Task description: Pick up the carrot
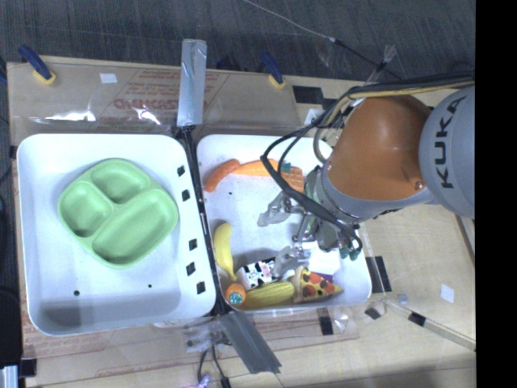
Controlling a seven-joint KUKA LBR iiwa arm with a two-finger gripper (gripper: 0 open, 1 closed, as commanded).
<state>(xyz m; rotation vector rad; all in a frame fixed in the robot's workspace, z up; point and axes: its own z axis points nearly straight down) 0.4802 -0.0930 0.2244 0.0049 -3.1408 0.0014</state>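
Toward the right bin's (355, 148) far edge lies the carrot (234, 170): light, stiff, smooth; grasp its middle. Gripper (284, 212) spread, holding nothing.

We see even, fairly bright overhead light that nearly washes out the two white bins (48, 217), with glare on the clear plastic sheet (121, 103) toward eleven o'clock. Soft shadow pools in the left bin's seven o'clock corner. The picture is slightly soft and grainy, darkest along the twelve o'clock edge.
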